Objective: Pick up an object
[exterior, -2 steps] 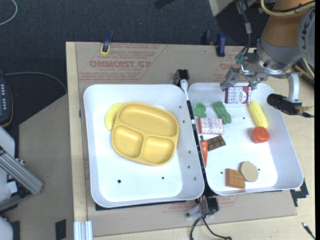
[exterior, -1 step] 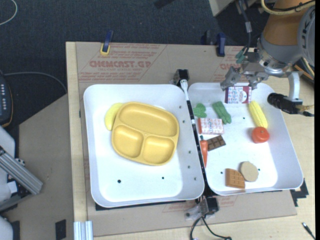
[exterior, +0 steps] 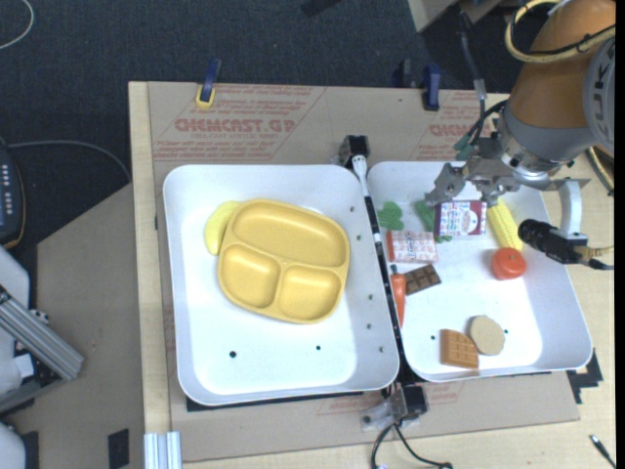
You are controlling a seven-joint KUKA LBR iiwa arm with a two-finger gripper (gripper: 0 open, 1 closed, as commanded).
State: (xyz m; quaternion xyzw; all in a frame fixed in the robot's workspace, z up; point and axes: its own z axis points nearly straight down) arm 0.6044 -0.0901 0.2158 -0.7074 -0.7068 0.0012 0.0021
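- One bench (exterior: 293, 115), a flat tan board printed with faded red lettering, bears everything. Two clamps, one yellow (exterior: 206, 88) and one blue (exterior: 431, 84), grip its far edge.
- Two bins, shallow, white, smooth plastic with rounded corners, sit side by side and touch along their inner rims: a left bin (exterior: 195, 340) and a right bin (exterior: 562, 330).
- One arm (exterior: 562, 57), grey with a rounded orange band, reaches in from the right over the right bin's far end.
- One tray (exterior: 283, 260), yellow, glossy and oval, with three compartments, lies in the middle of the left bin. A yellow rounded piece (exterior: 217, 225) peeks out beside its left edge.
- One gripper (exterior: 467, 186), dark metal, hangs low over the far part of the right bin, just above the carton; whether its fingers are parted or closed cannot be told, and nothing is visibly held.
- One carton (exterior: 461, 219), small, boxy, red and white, stands under the gripper.
- One corn cob (exterior: 503, 225), yellow and bumpy, lies just right of the carton.
- One wrapper (exterior: 412, 247), flat, white and red, lies left of the carton.
- One green leafy piece (exterior: 391, 214) lies near the inner rim.
- One tomato (exterior: 508, 263), round, red-orange.
- One chocolate slab (exterior: 422, 279), brown, flat.
- One waffle (exterior: 458, 348), square, ridged, beside one round tan biscuit (exterior: 487, 335).
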